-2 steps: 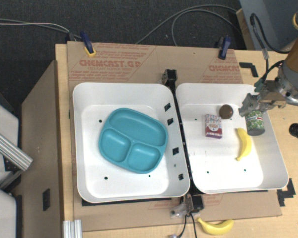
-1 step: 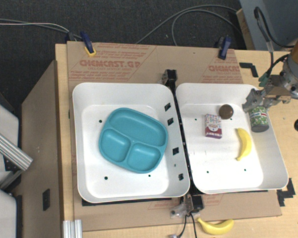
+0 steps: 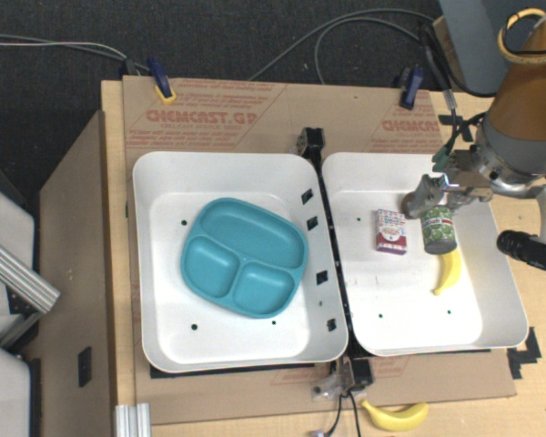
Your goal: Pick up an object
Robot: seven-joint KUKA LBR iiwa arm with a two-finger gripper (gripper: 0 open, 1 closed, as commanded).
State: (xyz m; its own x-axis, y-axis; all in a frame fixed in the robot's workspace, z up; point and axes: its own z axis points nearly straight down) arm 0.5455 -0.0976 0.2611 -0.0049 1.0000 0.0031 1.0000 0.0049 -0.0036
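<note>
Hovering low in the right bin, my pincer sits right at the top of a green can; whether it pinches the can I cannot tell. Just beside lie a small red-and-white packet and a banana. A teal divided plate rests in the left bin.

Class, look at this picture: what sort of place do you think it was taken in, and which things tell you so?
Most likely a robotics lab test bench. A robot arm with a gripper reaches over two white bins on a board clamped with blue clips, and cables trail across the dark floor.
</note>
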